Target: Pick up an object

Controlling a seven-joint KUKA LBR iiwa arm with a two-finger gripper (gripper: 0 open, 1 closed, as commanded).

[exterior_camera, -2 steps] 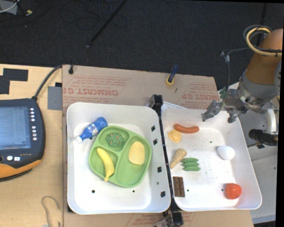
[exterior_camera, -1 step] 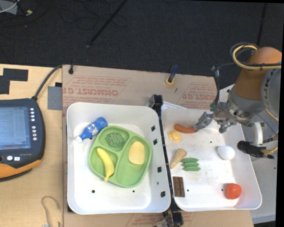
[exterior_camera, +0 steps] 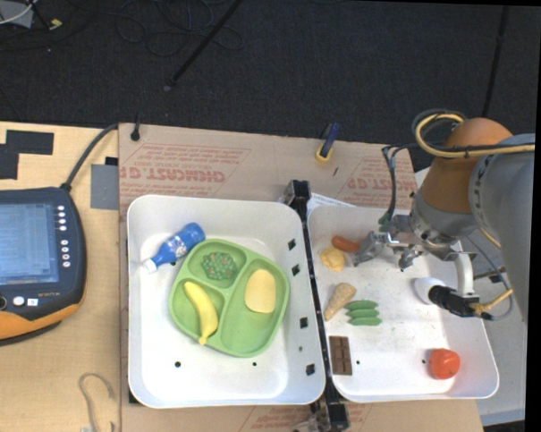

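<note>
My gripper [exterior_camera: 376, 249] hangs low over the back of the right bin [exterior_camera: 478, 390], reaching in from the right on the grey arm [exterior_camera: 486, 193]. Just left of it lie an orange sausage-shaped piece [exterior_camera: 345, 243] and a small yellow piece [exterior_camera: 332, 259]. Nearer the front of this bin are a tan cone [exterior_camera: 338, 300], green pea pods [exterior_camera: 364, 313], a brown block [exterior_camera: 340, 354] and a red tomato [exterior_camera: 442, 363]. Nothing shows held in the gripper.
The left bin [exterior_camera: 148, 357] holds a green divided plate [exterior_camera: 238, 339] with a banana [exterior_camera: 200, 310], a yellow piece [exterior_camera: 261, 292] and peas [exterior_camera: 219, 265], plus a blue bottle [exterior_camera: 175, 246]. A black divider [exterior_camera: 307, 293] separates the bins. A tablet [exterior_camera: 27, 249] sits far left.
</note>
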